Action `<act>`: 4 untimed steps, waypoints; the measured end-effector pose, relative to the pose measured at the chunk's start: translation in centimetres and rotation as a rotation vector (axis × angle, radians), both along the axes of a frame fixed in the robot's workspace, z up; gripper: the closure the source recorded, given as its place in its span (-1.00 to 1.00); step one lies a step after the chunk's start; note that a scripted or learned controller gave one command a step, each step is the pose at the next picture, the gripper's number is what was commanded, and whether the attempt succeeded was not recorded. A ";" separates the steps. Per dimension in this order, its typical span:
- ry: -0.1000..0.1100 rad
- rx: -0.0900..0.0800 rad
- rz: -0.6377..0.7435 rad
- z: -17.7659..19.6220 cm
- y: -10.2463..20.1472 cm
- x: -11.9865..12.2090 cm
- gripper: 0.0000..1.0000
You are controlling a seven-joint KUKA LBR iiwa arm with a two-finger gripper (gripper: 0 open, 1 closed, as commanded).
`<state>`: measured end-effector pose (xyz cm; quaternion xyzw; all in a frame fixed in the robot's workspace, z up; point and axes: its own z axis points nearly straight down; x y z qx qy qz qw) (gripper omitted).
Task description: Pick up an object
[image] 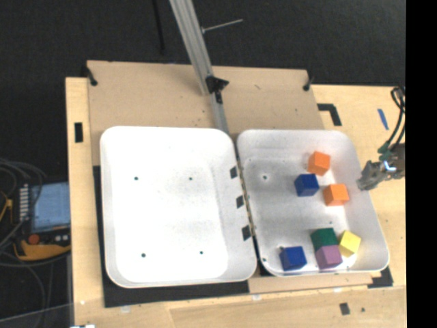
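Nearest the front rim of the right bin sits a cluster of blocks: a blue block toward the left corner, then a purple block touching a green block behind it, and a yellow block tilted just beside them on the right. Farther back in the same bin, a second blue block lies near the middle, with an orange block just to its right and another orange block behind the two, all three close together but apart.

The gripper hangs at the right rim of that bin, outside the wall, near the closer orange block and touching none of the blocks. It is small and dark from here, and I cannot tell how its jaws stand; nothing shows between them.

The left bin lies alongside, the two rims meeting at the middle. Both bins rest on the wooden bench. A grey metal pole slants from the top of the view down to the gap behind the bins. Off the bench's left edge sit a blue box and some cables.
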<state>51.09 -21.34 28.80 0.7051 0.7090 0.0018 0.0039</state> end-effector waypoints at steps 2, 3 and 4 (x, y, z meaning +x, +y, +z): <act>0.009 0.002 0.000 -1.2 8.6 4.1 1.00; 0.006 0.001 0.000 -2.8 12.9 6.7 1.00; 0.006 0.003 0.001 -3.6 18.6 9.1 1.00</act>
